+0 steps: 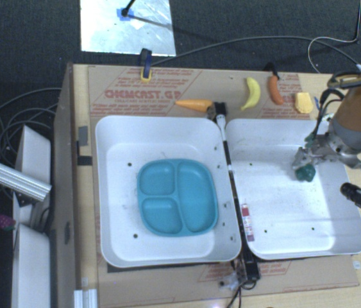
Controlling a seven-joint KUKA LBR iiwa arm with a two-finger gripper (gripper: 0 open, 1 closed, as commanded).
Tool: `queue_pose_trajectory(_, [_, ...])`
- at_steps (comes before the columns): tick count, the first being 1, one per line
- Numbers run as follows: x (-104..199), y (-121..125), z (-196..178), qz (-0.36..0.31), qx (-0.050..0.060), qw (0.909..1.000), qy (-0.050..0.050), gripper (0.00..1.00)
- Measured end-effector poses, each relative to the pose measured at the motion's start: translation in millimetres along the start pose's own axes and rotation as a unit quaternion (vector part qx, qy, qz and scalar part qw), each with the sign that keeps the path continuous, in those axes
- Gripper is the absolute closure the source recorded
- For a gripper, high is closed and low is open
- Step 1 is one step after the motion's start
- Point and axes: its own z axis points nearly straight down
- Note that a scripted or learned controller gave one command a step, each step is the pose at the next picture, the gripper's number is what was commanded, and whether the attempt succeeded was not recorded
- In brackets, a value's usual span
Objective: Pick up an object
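Reaching in from the right, the hand [307, 164] hung low over the right bin [334, 236], close to that bin's far right part, and a small teal object [306, 172] sat right at its tip. Whether the object was truly pinched between the fingers or merely lay on the bin floor beneath them could not be told, nor could the width of the fingers be judged (the metal parts blurred together there). Behind the hand rose the grey arm [360, 124] with its orange band.

Nearest the camera, the front lip of the cardboard-covered surface [167, 278] showed below both bins. The left bin [119, 172] held a blue divided tray [177, 196] with three compartments, lying flat near the middle. A dark strip [231, 178] ran between the two bins, and a small red-and-white label [247, 221] lay beside it on the right bin's near left edge.

Farther back, beyond the bins, several toy foods lay on the surface: an orange carrot [194, 105] just behind the left bin, then a yellow banana [252, 93], an orange-red sausage-like piece [275, 90] and a pale yellow chunk [304, 102], set in a loose row toward the right. A yellow-and-black clamp [145, 65] gripped the surface's far edge. Beyond it, on the dark floor [26, 37], a shiny sheet [127, 18] lay flat.
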Motion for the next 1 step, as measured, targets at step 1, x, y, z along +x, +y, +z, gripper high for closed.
queue_pose_trajectory(1, [71.4, 9.5, -59.0, -0.002, 0.000, 1.0000, 0.001, 1.00])
